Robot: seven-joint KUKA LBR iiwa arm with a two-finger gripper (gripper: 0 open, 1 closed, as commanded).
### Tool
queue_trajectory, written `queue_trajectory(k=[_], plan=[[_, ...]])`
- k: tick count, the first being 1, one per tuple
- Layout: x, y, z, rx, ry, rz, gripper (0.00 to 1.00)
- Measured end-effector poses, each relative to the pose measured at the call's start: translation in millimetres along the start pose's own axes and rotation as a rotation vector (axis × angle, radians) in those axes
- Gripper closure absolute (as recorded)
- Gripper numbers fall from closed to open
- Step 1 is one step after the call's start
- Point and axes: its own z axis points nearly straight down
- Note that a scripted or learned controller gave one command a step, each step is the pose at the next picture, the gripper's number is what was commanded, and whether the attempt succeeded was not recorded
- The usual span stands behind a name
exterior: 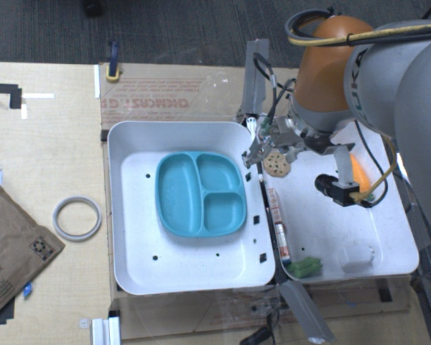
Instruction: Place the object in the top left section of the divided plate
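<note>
The blue divided plate (201,193) lies in the middle of the left bin (129,264); it has one long section on its left and two smaller ones on its right. My gripper (271,156) hangs over the wall between the two bins, just right of the plate's upper right corner. A round brown cookie with dark spots (276,164) sits between its fingers at the far left of the right bin (388,264), and the fingers are shut on it.
In the right bin a long wrapped bar (277,223) lies along the left wall, a green item (306,267) sits at the front, an orange item (358,171) lies under the arm, and a clear item (356,260) is at the front right. A tape ring (77,217) lies on the bench left of the bins.
</note>
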Motion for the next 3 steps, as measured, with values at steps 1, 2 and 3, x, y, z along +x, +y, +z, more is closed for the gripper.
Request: queue_trajectory(k=[1, 2, 3], plan=[[-1.4, 0.0, -8.1, 0.002, -0.001, 0.0, 1.0], [62.7, 10.0, 0.5, 0.0, -0.001, -0.072, 1.0], [123.0, 75.7, 68.8, -0.006, -0.001, -0.19, 1.0]])
